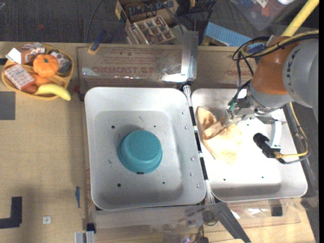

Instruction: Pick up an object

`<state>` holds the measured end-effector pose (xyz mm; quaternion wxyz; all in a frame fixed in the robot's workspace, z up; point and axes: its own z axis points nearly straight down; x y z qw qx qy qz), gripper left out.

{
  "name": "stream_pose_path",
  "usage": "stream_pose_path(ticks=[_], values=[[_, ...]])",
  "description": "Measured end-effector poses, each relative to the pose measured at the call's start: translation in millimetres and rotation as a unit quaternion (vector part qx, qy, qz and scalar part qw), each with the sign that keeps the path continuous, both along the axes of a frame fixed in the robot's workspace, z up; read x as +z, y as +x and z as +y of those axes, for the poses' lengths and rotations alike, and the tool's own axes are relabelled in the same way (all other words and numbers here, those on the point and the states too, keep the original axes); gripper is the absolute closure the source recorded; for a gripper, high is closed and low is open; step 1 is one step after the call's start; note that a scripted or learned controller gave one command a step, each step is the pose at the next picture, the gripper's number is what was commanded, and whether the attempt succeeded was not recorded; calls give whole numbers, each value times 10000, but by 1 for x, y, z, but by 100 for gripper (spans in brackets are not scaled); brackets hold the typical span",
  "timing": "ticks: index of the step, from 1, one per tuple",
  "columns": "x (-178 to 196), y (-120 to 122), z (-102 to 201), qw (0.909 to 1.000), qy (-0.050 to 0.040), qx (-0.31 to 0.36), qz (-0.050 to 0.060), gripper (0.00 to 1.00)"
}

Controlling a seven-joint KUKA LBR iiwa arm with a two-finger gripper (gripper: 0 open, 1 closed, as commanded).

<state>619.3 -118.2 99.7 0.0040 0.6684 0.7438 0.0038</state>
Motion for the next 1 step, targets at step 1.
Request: stream_pose_path(ticks=[1], values=[[109, 14, 48, 9978, -3, -654, 56, 100]])
